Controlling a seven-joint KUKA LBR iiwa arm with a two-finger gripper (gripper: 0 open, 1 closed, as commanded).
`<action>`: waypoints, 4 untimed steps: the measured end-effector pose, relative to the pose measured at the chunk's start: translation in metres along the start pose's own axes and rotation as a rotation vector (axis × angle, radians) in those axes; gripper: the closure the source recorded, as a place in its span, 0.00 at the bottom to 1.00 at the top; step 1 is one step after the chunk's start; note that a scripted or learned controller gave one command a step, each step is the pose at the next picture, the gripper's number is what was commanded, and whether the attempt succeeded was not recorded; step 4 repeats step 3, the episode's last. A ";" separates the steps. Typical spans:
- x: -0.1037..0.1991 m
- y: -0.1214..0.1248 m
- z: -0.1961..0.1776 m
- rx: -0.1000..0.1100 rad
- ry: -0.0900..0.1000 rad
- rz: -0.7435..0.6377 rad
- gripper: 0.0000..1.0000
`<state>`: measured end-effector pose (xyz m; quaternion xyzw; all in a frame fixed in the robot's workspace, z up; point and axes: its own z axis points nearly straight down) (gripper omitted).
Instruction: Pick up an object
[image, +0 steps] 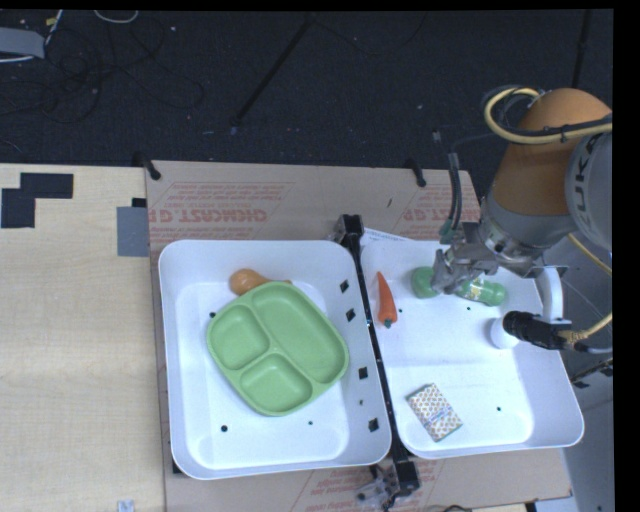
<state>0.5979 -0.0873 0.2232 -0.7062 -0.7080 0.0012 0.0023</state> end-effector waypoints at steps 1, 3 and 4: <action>0.061 -0.009 0.005 0.000 0.000 -0.001 1.00; 0.151 -0.015 0.004 -0.002 0.000 -0.002 1.00; 0.151 -0.015 0.004 -0.002 0.000 -0.002 1.00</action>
